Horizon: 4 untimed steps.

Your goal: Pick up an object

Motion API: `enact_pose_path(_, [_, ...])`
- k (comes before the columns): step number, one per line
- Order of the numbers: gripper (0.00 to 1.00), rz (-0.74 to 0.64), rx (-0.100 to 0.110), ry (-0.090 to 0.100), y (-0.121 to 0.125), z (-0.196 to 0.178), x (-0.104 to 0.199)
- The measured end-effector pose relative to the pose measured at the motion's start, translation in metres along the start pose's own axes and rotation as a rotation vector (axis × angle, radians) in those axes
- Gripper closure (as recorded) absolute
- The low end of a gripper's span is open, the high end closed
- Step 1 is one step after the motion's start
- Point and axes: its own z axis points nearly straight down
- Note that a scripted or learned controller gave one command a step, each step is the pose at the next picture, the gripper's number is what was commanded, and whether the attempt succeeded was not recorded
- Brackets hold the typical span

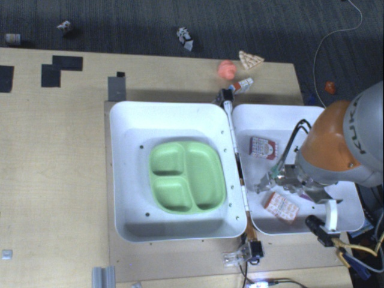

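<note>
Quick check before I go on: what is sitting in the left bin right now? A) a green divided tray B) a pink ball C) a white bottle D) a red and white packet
A. The green divided tray lies in the middle of the left bin, while the red and white packets are in the right bin and the pink ball rests on the bench beyond the bins.

Even, fairly bright overhead light, a little cool; the two white bins run close to washed out, their walls at nine o'clock palest; soft grey shadow pools inside the left bin around the green tray, deepest toward six o'clock; the dark floor at twelve o'clock stays dim and grainy; the whole frame is slightly soft, small items smeared.
</note>
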Motion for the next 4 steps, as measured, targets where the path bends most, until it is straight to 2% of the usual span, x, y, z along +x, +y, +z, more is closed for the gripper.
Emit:
enact_pose_path(1, [1.00, -0.002, -0.004, 0.000, 0.002, -0.011, 0.001])
enact_pose_path(2, [0.00, -0.002, -0.004, 0.000, 0.002, -0.010, 0.001])
enact_pose_path(3, [0.00, 0.001, 0.012, 0.004, -0.002, 0.012, -0.003])
enact_pose_path(4, [1.00, -0.001, 0.006, 0.003, 0.000, 0.000, -0.003])
